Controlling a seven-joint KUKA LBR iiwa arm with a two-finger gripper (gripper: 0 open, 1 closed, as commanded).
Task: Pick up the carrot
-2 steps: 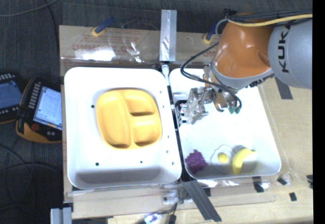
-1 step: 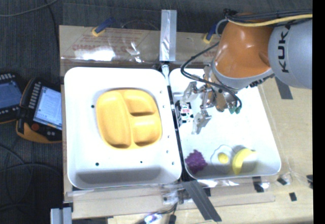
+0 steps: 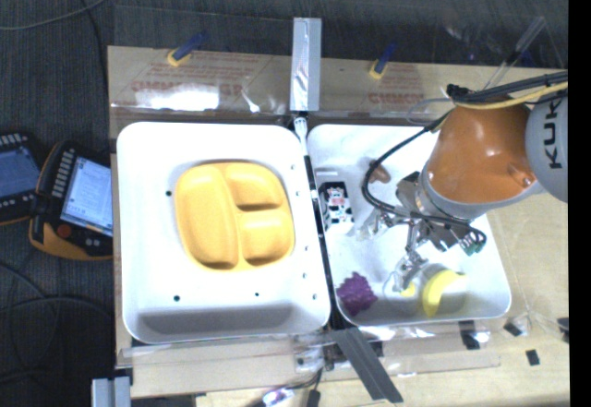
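My gripper (image 3: 406, 274) hangs low in the right bin (image 3: 480, 308), near its front edge, reaching down from the orange-banded wrist (image 3: 476, 161). It sits just left of a yellow rounded item (image 3: 440, 291) and to the right of a purple bumpy item (image 3: 355, 292). The wrist and its cables cover the middle and right of this bin's floor.
A small black-and-white item (image 3: 334, 199) lies by the right bin's left wall. A bit of green (image 3: 474, 246) shows beside the gripper body. The left bin (image 3: 148, 304) holds a yellow divided tray (image 3: 235, 214). A handheld controller (image 3: 74, 202) lies off the bench at left.
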